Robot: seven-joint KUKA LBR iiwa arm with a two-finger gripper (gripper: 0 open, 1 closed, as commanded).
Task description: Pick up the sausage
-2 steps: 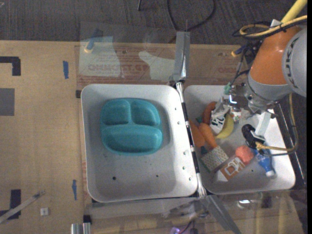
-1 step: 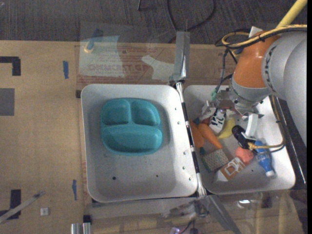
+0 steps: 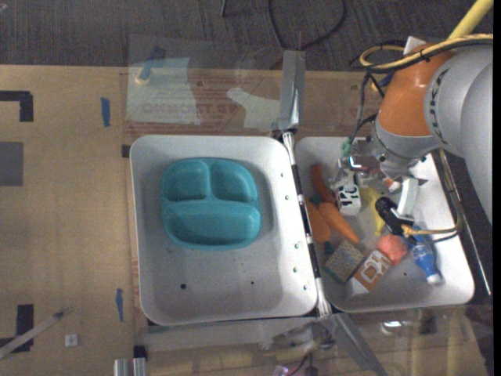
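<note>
The gripper (image 3: 362,180) hung low at the right bin's (image 3: 462,284) twelve o'clock; whether it was spread, I could not tell. The sausage (image 3: 318,182), reddish, lay at nine o'clock beside the carrot (image 3: 338,222). Approach step, likely; next, centring over the sausage.

Teal plate (image 3: 210,202), white bins (image 3: 156,288)

Glossy teal plastic tray (image 3: 210,204); smooth white plastic bins (image 3: 149,233).
</note>
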